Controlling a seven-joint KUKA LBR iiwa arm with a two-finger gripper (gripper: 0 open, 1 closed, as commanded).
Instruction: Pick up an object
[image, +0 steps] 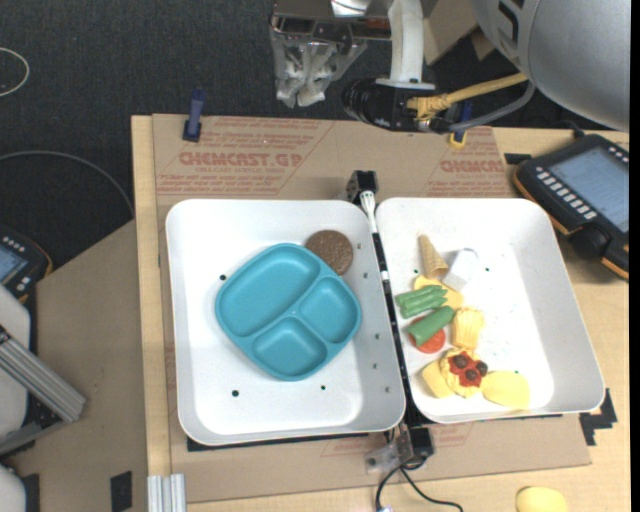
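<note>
Left bin: blue divided tray in middle, brown cookie touching tray's upper-right edge. Right of tray, right bin: heap of toy food. Pincer high above tray, beyond counter; grip state unclear.

toy food pile, right bin, lying loose

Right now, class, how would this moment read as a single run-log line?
stage: before pick | tool: raised behind bins | left bin: blue tray, brown cookie | right bin: toy food pile
</note>
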